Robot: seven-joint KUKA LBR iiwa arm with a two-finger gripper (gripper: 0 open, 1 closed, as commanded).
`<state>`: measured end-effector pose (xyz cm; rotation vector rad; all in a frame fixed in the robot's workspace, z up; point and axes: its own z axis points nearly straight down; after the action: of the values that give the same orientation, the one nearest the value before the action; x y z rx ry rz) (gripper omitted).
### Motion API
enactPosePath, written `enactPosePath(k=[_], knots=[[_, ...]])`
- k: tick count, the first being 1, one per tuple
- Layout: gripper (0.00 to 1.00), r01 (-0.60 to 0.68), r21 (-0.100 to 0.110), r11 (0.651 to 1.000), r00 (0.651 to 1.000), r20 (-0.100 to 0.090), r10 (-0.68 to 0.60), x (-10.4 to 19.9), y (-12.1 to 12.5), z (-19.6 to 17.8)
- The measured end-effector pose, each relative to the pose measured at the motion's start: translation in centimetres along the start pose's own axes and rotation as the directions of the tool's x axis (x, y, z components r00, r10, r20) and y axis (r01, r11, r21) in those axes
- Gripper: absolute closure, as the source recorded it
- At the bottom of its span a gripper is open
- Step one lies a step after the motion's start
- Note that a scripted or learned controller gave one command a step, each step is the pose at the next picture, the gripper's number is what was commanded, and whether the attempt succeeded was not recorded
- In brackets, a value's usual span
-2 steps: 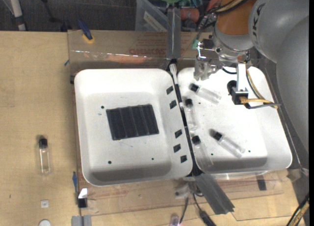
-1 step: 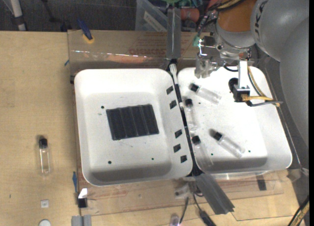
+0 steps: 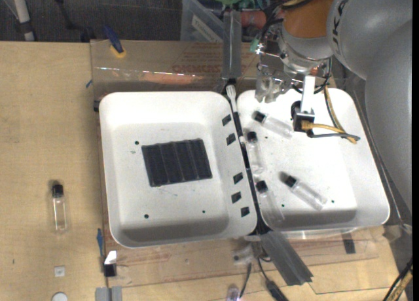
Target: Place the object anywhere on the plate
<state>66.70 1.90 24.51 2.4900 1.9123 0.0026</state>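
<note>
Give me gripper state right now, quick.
gripper: above the far-left corner of the right bin, near a clear vial; open or shut cannot be told.

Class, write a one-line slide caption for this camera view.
Gripper hovers above the right bin holding clear vials; a dark ribbed plate lies in the left bin.

A robotics lab: grey arm (image 3: 366, 25) over two white bins (image 3: 131, 106) (cables trailing) on a wooden bench (image 3: 39, 116).
</note>
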Motion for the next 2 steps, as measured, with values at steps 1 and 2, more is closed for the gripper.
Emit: enactPosePath(k=[1, 2], knots=[[1.00, -0.073, 0.007, 0.997, 0.997, 0.002, 0.073, 4.0, -1.2, 6.1], [1.00, -0.197, -0.002, 0.980, 0.980, -0.005, 0.197, 6.3, -1.6, 8.9]])
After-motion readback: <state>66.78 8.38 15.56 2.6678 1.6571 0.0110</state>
